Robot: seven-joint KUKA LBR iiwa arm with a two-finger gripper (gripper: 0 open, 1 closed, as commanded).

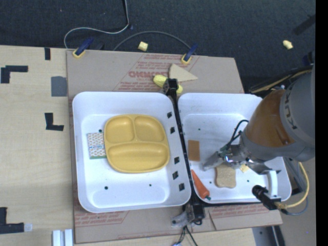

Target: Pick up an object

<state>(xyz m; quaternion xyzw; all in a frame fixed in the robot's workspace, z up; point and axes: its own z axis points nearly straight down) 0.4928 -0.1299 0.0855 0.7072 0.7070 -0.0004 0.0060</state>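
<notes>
My gripper hangs low in the right bin, reaching in from the right under the grey arm with its orange band. A tan bread slice lies just below the gripper, partly under it. To the gripper's left a small brown square piece lies flat on the bin floor. An orange carrot lies along the bin's left wall near the front corner. I see nothing lifted off the floor.
The left bin holds a yellow divided plate and a small patterned card beside its left edge. A black divider with clips runs between the bins. Yellow clamps and cables lie on the cardboard behind.
</notes>
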